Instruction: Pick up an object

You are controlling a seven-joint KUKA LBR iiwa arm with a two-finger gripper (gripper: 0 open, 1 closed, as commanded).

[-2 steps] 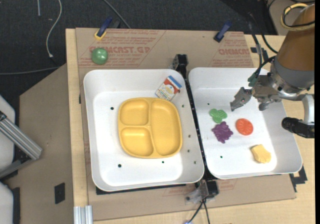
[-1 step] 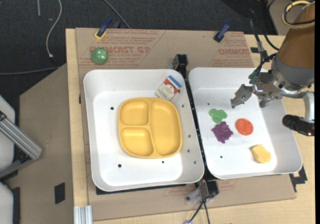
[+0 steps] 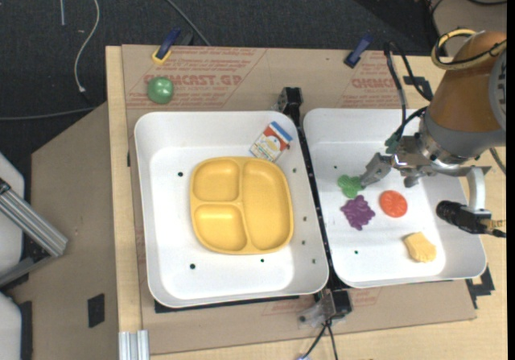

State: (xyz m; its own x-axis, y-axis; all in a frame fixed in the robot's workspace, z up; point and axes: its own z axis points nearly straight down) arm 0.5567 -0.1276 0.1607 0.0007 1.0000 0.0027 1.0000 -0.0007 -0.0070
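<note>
In the right bin [image 3: 459,266] lie a green toy [image 3: 350,186], a purple bunch of grapes [image 3: 357,211], an orange-red round piece [image 3: 393,204] and a yellow chunk [image 3: 420,247]. My gripper [image 3: 392,176] hangs over the upper middle of this bin, open, with nothing between its fingers. One fingertip [image 3: 370,176] ends just right of the green toy. The other sits just above the orange-red piece, which lies below the gap.
The left bin [image 3: 161,189] holds a yellow divided plate [image 3: 241,205] and a small white carton [image 3: 271,142] at its upper right. A green ball [image 3: 161,90] rests on the cardboard outside the bins, upper left. Blue clamps grip the board's far edge.
</note>
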